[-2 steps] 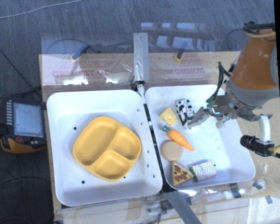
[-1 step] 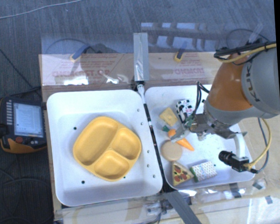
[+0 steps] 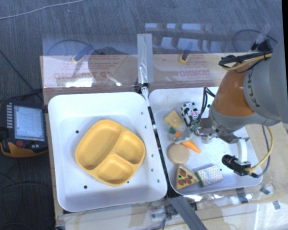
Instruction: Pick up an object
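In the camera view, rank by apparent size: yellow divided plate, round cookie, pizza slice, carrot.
Largest to smallest:
1. yellow divided plate, by far
2. round cookie and pizza slice, too alike to separate
3. carrot, smallest

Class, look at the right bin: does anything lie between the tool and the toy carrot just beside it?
Nothing visible does. The tool sits low in the right bin, and the carrot lies just below and left of its tip, with bare bin floor between. The cheese wedge and round cookie lie close by, but off that line.
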Controlling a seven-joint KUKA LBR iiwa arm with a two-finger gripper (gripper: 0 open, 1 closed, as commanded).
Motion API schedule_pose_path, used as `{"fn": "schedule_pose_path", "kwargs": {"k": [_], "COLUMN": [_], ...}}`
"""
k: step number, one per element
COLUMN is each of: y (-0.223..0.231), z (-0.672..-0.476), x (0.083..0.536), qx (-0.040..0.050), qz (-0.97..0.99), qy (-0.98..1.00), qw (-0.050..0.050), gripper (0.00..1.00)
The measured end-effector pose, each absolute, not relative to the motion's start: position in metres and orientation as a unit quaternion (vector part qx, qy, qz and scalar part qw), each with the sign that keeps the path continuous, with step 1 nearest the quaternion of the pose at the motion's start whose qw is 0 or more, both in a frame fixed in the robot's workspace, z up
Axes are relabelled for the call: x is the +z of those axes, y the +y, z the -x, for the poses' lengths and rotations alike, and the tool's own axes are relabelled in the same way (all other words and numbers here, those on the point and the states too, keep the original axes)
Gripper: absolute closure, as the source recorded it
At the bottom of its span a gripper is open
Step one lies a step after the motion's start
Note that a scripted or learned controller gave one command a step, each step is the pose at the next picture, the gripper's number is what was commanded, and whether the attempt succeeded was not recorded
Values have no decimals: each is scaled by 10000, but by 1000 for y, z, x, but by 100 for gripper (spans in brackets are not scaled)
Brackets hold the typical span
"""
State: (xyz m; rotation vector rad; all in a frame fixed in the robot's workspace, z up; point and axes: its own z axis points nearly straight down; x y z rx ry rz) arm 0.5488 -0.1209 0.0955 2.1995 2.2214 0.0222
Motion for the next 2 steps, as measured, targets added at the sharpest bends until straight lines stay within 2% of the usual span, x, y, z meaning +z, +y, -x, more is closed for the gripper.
{"fn": "schedule_pose_path", "kwargs": {"k": [1,2], "y": [-120,-119], "z": [-547,-537], "x": [101,229], "qx": [54,-6], "qz": [-7028,-6702], "qy": [7113,7422], "qw": [58,10], "gripper": [100,100]}}
